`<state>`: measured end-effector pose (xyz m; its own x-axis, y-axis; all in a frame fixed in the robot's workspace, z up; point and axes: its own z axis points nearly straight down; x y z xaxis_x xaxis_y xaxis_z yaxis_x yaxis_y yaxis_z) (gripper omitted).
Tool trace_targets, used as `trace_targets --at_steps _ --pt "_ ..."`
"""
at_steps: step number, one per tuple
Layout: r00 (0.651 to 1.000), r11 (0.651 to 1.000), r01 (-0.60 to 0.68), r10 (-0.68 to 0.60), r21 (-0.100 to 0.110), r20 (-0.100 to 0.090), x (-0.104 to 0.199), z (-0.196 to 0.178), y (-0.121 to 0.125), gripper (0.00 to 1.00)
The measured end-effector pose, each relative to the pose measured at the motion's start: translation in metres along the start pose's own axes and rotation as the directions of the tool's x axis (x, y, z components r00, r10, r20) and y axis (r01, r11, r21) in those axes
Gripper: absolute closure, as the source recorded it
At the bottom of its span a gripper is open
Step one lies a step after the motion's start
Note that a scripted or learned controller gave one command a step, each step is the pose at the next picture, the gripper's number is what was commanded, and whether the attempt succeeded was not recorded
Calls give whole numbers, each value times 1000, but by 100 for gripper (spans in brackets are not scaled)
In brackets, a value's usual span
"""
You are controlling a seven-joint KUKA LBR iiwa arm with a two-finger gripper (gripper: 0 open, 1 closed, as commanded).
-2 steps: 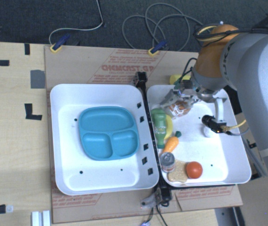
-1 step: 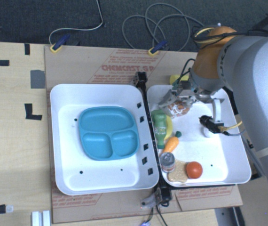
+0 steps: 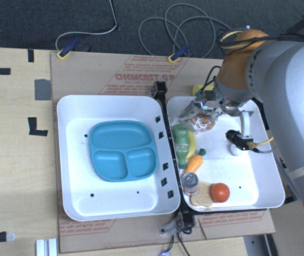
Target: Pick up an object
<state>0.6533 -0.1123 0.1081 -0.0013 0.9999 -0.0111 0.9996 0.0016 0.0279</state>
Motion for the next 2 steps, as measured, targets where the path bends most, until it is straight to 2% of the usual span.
trace_targets --at_steps 1,2 --pt "1000 1000 1 -1 -5 -4 2 -13 3 100" --pt "1000 1000 2 -2 -6 -4 2 -13 3 0"
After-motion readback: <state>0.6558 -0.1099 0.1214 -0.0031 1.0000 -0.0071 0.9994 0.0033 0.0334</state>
